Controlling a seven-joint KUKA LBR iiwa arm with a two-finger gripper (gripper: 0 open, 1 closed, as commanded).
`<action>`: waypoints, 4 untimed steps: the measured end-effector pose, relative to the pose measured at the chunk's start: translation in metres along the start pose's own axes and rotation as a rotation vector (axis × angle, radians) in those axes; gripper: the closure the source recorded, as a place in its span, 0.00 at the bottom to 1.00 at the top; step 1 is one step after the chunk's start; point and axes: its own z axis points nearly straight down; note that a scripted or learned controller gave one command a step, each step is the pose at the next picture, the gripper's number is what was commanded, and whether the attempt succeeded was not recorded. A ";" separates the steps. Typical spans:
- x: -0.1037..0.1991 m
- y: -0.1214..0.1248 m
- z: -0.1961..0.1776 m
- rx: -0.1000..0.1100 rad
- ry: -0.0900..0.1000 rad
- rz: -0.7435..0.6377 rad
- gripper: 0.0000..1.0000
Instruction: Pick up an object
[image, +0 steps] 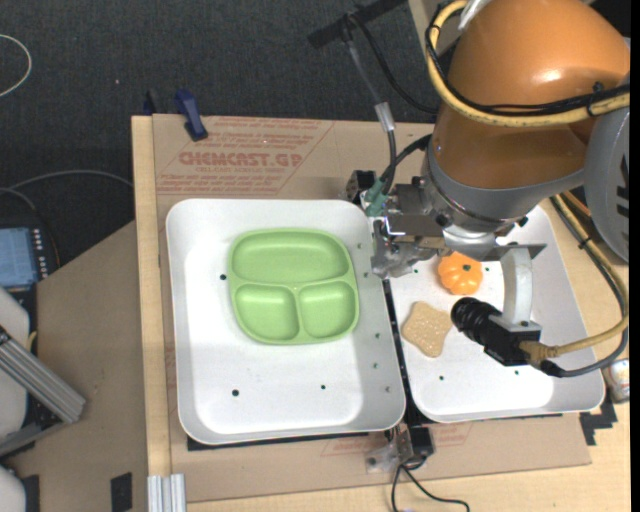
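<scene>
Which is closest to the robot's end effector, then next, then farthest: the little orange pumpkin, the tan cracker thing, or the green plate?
Measured from the end effector in the camera view:
1. Orange pumpkin, right bin, just below the end effector.
2. Tan cracker piece, right bin, lower and to the image left.
3. Green divided plate, left bin, farthest.

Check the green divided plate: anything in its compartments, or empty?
Empty. The green divided plate lies flat in the left bin, and all three compartments show bare green. The orange pumpkin and tan piece lie in the right bin.
</scene>
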 end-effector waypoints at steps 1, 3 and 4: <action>0.004 0.001 -0.013 -0.007 0.002 -0.007 1.00; -0.018 0.001 0.007 -0.003 0.000 0.003 1.00; -0.013 0.001 -0.004 -0.005 0.002 -0.007 1.00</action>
